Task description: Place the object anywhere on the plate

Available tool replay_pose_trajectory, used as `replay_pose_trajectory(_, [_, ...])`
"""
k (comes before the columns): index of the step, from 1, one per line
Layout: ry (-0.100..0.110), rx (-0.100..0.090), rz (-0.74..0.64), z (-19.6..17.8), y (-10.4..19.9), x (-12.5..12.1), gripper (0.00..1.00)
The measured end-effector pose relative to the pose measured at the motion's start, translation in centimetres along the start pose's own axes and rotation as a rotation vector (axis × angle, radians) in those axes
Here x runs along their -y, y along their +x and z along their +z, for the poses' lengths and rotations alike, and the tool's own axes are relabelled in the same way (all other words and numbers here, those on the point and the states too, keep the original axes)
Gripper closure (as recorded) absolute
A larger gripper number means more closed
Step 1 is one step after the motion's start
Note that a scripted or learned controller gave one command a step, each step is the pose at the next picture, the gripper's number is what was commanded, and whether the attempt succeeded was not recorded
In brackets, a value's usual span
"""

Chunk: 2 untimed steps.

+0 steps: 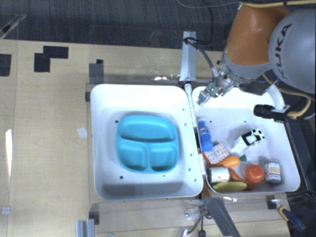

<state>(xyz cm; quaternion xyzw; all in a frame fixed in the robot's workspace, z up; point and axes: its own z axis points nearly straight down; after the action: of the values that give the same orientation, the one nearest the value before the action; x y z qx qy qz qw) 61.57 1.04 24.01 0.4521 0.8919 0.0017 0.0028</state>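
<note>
A light blue plate (147, 143) with three compartments lies in the left bin (103, 107). The right bin (291, 172) holds the objects: a blue bottle (204, 137), a black-and-white toy (250, 138), an orange carrot (229, 161), a red tomato (255, 173), a small can (272, 172), a yellow banana (230, 185), a patterned card (216, 154) and a small jar (219, 174). My gripper (207, 94) hangs at the far left corner of the right bin, above the bottle, with nothing visibly in it.
A metal divider (193, 132) runs between the two bins. An upright metal post (188, 56) stands behind them. The arm's orange band and grey body fill the upper right. A black fitting (266, 111) juts over the right bin's far side.
</note>
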Motion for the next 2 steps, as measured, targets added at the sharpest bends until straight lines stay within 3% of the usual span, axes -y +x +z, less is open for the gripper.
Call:
replay_pose_trajectory(1, [0.002, -0.002, -0.086, 2.2, 9.5, 1.6, 1.00])
replay_pose_trajectory(2, [-0.002, 0.001, -0.272, 1.2, 1.3, -3.1, 1.00])
